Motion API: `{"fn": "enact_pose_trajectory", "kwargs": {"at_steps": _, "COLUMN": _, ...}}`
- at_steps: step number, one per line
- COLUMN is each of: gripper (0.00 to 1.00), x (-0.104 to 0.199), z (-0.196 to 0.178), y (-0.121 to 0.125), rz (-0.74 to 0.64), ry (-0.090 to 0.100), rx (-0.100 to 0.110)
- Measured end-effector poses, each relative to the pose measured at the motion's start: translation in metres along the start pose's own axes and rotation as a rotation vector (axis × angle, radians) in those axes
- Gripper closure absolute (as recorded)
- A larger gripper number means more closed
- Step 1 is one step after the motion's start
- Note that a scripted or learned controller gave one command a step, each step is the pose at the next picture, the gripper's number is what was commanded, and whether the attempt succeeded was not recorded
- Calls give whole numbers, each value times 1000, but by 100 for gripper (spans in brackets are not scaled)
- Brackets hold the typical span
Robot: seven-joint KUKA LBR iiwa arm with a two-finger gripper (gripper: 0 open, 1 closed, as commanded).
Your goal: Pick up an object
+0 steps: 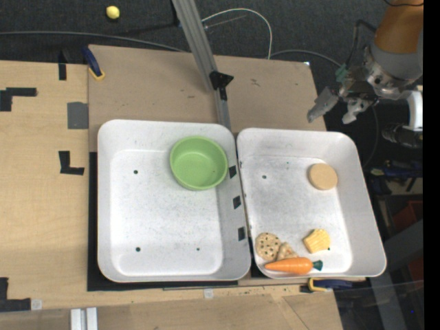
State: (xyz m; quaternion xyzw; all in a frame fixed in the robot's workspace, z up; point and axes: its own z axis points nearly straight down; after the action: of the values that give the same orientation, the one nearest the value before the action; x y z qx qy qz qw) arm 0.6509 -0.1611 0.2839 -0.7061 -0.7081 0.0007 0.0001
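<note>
The arm's two-finger gripper, fingers spread and pinching nothing, is hanging beyond the far edge of the right shallow white bin, while the round tan biscuit-like disc is lying just below it toward the camera.

Grey arm, orange band above wrist, pale grey fingers, dark cables alongside.

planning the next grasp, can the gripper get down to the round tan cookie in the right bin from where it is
Probably yes. The gripper hangs open just beyond the right bin's far edge, and the round tan cookie lies alone with bare floor around it, nothing over it.
</note>
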Motion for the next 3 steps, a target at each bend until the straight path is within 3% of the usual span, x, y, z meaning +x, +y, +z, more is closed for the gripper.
{"fn": "enact_pose_trajectory", "kwargs": {"at_steps": 1, "gripper": 0, "x": 0, "z": 0, "y": 0, "rz": 0, "ry": 0, "rx": 1}}
{"fn": "enact_pose_trajectory", "kwargs": {"at_steps": 3, "gripper": 0, "x": 7, "z": 88, "y": -4, "rz": 0, "ry": 1, "rx": 5}}
